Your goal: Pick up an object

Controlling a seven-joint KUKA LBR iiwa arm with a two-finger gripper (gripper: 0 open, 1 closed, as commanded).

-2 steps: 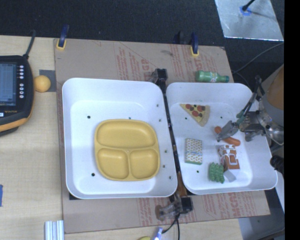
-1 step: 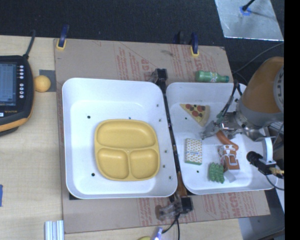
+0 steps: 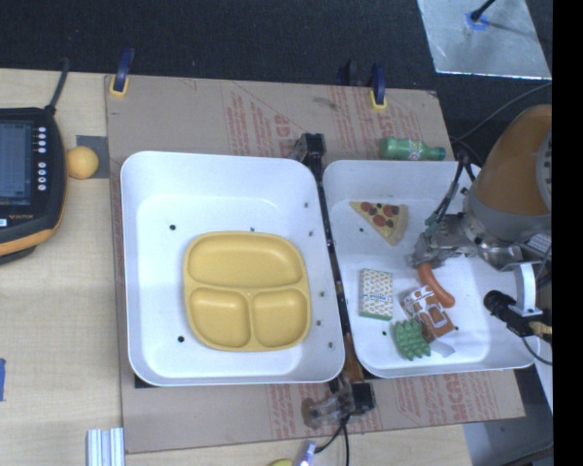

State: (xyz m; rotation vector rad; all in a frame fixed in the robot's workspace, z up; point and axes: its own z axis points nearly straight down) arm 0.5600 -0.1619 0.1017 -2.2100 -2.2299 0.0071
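Tablet [image 3: 15, 187]: at the far left edge of the table [image 3: 49, 338], well apart from the jaws, dark screen in an orange-edged case.
Yellow ball [image 3: 82, 161]: just right of the tablet, on the table, far left of the jaws.
Cardboard sheet [image 3: 223, 115]: brown, lies under both bins, held by blue clips at its far edge.
Left bin [image 3: 155, 192]: white and shallow, well left of the jaws.
Yellow tray [image 3: 246, 289]: three-compartment plate lying flat in the middle of the left bin, far left of the jaws.
Right bin [image 3: 369, 357]: white, touching the left bin along its side; the jaws hang over its right half.
Checked cracker [image 3: 376, 293]: a flat pale square with green edging, left of the jaws and a little nearer the camera.
Pizza slice [image 3: 382, 216]: toy wedge in the far part of the right bin, left of the jaws and just beyond them.
Green bottle [image 3: 409, 149]: lying on the cardboard beyond the right bin, apart from the jaws.
Green block [image 3: 410, 339]: small studded piece near the bin's front wall, below and left of the jaws.
Small packet [image 3: 420, 304]: red and white, just beside the sausage, close under the jaws.
Sausage [image 3: 435, 286]: orange-red, lying slanted, directly below the jaws and very near them.
Jaws [image 3: 435, 248]: low over the right bin at the end of the grey arm [image 3: 510, 183]; I cannot tell how far apart they stand, and nothing can be seen between them.
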